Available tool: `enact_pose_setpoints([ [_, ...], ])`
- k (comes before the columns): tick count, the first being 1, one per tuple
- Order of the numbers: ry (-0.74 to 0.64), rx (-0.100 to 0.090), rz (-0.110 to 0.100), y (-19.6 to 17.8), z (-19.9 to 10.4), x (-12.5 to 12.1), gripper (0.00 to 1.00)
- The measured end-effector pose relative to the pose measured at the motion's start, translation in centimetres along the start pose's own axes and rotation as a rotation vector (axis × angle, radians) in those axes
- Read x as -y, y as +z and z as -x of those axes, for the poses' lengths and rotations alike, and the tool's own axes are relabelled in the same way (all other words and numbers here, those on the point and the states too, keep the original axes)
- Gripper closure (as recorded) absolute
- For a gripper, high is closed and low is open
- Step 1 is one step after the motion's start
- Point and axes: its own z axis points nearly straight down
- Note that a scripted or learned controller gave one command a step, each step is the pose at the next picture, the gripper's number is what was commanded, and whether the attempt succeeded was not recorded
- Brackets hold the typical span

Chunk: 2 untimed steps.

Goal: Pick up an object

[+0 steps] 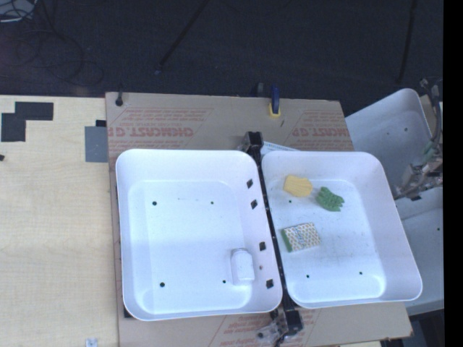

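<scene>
Nearest, a white cup-like object lies in the left bin. In the right bin sit a patterned sponge, then a green toy beside a yellow block. I cannot tell how the claw stands.

Arm at far right, barely in shot: a thin pale slice with cabling along the edge (pose unreadable). Gripper seems to be the small tangle lower down; blurred.
</scene>
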Motion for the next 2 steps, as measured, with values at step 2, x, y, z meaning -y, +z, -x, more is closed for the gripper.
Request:
enact_pose_setpoints([
  [2,0.008,0.001,-0.003,-1.7,1.7,3.2,1.00],
])
